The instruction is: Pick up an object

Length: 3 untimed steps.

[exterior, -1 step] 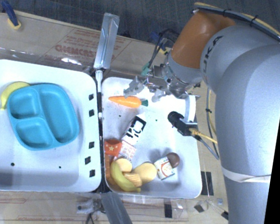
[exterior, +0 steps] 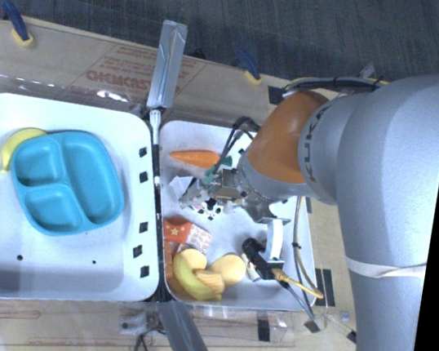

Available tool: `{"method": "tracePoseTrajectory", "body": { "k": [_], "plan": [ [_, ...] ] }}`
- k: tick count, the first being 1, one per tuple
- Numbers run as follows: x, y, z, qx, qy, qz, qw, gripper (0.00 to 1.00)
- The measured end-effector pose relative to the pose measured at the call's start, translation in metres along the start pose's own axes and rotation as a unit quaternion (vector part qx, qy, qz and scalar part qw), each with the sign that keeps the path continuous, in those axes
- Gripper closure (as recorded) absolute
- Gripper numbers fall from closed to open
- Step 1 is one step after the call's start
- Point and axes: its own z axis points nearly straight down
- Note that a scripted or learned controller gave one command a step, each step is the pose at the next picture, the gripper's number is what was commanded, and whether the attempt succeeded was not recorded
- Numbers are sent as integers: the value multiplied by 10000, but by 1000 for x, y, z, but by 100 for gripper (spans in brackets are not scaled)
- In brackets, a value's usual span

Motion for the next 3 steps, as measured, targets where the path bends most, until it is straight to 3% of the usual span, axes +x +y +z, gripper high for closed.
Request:
{"method": "tracePoseTrajectory", "body": {
  "k": [1, 2, 3],
  "plan": [
    [1, -2, -6, 44, 7, -31, 10000, 100],
    [9, 20, -90, 7, 10, 278, 9996, 100],
    [9, 18, -86, 47, 10, 281, 9996, 0]
  ]
}}
